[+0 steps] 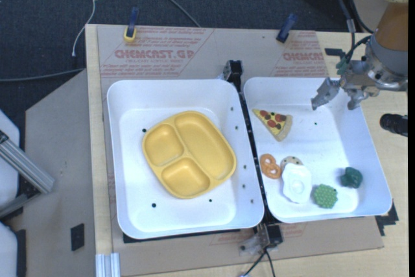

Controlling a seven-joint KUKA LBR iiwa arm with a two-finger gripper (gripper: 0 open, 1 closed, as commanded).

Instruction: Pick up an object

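cardboard-topped bench, two white bins [363,139]. gripper [340,97], fingers spread and empty, above the right bin; pizza slice [273,122] to its left: likely light, rigid; grasp across its crust.

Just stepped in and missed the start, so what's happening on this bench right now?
A grey robot arm reaches in over the right bin, its gripper open near the bin's far edge with nothing between its fingers. The toy food lies untouched below it: a pizza slice, a pretzel, a fried egg, a light green broccoli piece and a dark green piece. The left bin holds a yellow divided plate.
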